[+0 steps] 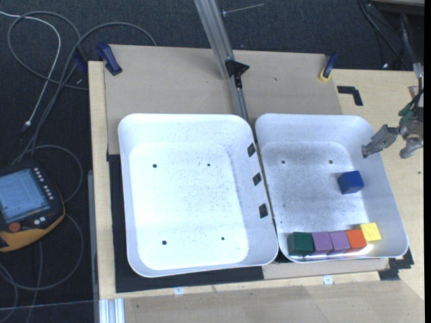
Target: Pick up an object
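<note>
Risk was a miss: jaws (392, 142) stood wide and held nothing, at right bin (377, 130) rim, apart from blue cube (350, 182) inside; approx. aim could push it away.

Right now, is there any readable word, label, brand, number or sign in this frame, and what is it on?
None can be read.
Pendant, left of the bench: its screen is lit, but whatever it displays is too small and blurred to read.
Blocks, blue, green, purple, orange, yellow: plain faces, no marks visible.
Bins: dark dots and specks, no lettering.
</note>
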Robot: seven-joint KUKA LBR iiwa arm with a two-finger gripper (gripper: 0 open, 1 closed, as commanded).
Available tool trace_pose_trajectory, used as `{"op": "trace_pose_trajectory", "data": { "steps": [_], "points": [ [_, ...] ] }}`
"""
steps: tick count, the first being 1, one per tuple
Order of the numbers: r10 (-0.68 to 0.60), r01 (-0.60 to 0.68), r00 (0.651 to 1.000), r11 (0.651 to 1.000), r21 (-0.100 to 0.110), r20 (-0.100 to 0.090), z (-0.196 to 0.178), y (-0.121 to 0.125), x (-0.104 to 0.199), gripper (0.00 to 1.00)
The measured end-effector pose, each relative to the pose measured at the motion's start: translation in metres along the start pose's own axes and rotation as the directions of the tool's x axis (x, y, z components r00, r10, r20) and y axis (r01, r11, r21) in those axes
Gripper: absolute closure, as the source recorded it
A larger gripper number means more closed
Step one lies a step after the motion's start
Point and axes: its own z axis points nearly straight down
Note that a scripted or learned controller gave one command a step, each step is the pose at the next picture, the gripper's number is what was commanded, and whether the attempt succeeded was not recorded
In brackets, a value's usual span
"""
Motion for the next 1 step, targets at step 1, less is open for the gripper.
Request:
{"op": "trace_pose_trajectory", "data": {
  "steps": [1],
  "points": [
    [0.002, -0.002, 1.000, 1.000, 0.008, -0.002, 0.1062, 0.0020, -0.0097, 0.00]
  ]
}}
